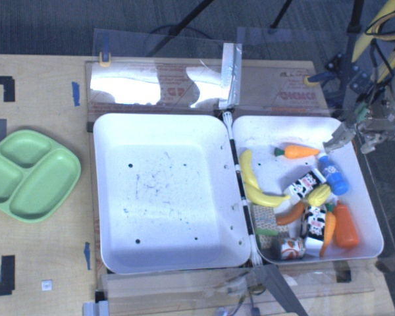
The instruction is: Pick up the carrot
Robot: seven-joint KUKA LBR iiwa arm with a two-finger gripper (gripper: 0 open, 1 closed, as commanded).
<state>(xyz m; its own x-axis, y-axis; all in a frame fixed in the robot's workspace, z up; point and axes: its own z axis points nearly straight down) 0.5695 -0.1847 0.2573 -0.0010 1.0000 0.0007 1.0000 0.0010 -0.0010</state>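
Judging the carrot (pixel 301 152) at the right bin's (pixel 372 245) twelve o'clock light, stiff and slick, I'd pinch mid-body; gripper (pixel 338 139) at its three o'clock, whose state I cannot tell.

Even, bright overhead light — strong glare on the clear panel (pixel 158 84) behind the bins — image slightly soft.
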